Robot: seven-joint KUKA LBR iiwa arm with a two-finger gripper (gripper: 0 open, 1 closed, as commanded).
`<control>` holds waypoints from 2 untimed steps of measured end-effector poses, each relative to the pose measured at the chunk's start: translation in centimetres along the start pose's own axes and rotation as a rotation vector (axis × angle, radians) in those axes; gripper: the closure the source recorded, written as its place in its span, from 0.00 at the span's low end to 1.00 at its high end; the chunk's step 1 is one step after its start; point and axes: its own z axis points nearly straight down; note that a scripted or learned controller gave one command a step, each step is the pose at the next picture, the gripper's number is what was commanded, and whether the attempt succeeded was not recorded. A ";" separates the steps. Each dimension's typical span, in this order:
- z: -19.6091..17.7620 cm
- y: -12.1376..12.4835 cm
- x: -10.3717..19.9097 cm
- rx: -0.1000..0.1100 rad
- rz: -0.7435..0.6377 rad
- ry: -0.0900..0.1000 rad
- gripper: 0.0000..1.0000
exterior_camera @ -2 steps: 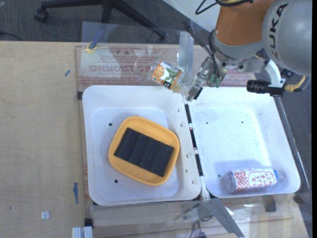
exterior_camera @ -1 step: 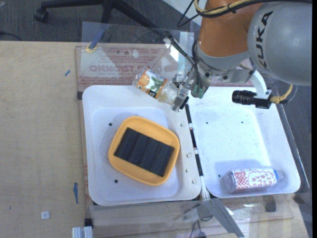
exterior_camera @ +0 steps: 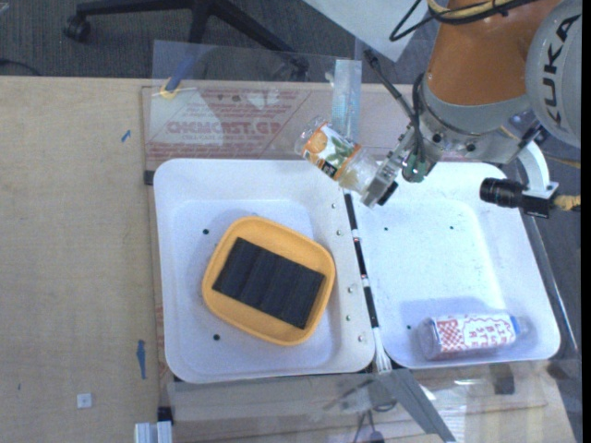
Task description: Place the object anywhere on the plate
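Observation:
A yellow square plate point(exterior_camera: 219, 264) sits in the left bin point(exterior_camera: 185, 210), with a flat black slab point(exterior_camera: 270, 282) lying on it. My gripper point(exterior_camera: 370, 185) hangs over the back of the divider between the bins, shut on the clear end of a small bottle with an orange label point(exterior_camera: 329, 149). The bottle sticks out tilted to the upper left, over the back rim of the left bin. It is behind and to the right of the plate.
In the right bin point(exterior_camera: 443, 247), a clear bottle with a red-and-white label point(exterior_camera: 466, 333) lies on its side near the front. A clear acrylic sheet point(exterior_camera: 222, 127) lies behind the bins. A black camera part point(exterior_camera: 503, 192) juts from the arm.

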 end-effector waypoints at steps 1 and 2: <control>1.7 1.5 4.0 0.001 -0.086 0.002 1.00; -0.5 -0.2 9.5 0.001 -0.216 0.002 1.00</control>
